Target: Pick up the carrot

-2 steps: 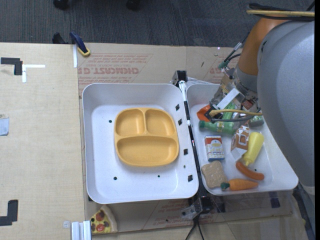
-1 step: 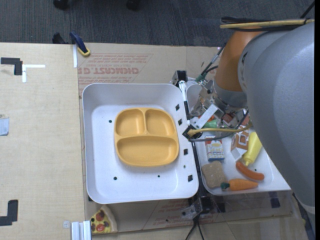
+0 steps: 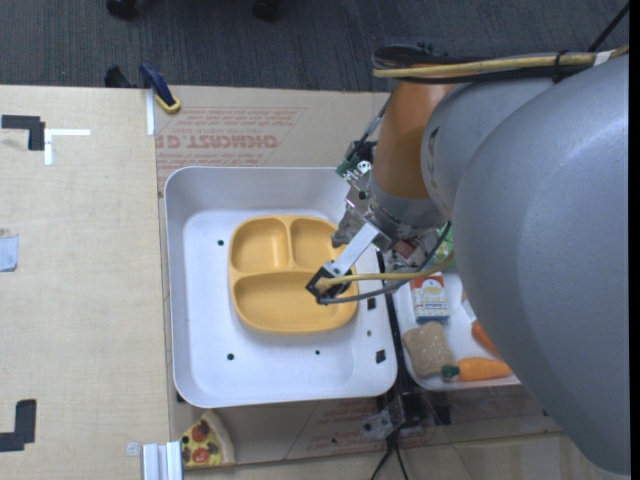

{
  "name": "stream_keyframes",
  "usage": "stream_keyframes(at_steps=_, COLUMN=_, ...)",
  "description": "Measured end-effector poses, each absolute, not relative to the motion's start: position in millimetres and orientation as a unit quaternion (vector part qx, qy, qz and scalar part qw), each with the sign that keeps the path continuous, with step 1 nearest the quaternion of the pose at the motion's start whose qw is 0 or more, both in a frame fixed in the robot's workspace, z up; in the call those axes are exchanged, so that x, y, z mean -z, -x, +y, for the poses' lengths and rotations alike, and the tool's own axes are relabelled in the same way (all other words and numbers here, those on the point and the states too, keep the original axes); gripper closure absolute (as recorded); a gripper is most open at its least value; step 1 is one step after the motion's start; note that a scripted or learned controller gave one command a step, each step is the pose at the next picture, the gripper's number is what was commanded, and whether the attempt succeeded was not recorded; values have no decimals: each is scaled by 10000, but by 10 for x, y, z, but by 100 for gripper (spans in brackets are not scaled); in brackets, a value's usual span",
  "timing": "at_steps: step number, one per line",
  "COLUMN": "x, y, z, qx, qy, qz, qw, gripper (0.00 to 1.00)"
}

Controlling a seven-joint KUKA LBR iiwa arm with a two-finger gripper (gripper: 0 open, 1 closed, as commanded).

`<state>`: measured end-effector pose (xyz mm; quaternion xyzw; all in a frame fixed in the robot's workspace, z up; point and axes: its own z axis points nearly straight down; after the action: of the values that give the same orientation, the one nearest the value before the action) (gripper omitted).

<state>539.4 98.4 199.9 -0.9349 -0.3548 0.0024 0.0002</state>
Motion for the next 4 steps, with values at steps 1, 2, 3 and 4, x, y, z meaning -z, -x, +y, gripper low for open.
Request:
stream_keyframes(at_steps=1, x=-906, y=-4773, z=1298, qx=-18, qy=9145, qz=-4045, qw=6, gripper=0)
stream_keyframes(at_steps=2, x=-2247, y=-5298, z=1904, qx=-17, qy=9474, qz=-3200, qw=-11, gripper=0)
stream_keyframes(at_steps=3, x=-1028, y=-5207, z=2150, qx=-2, qy=9145, qz=-4046, qw=-7, gripper=0)
stream_keyframes(at_steps=4, x=-1103, y=-5200, z=2127, qx=-37, qy=9148, qz=-4039, qw=-8, gripper=100)
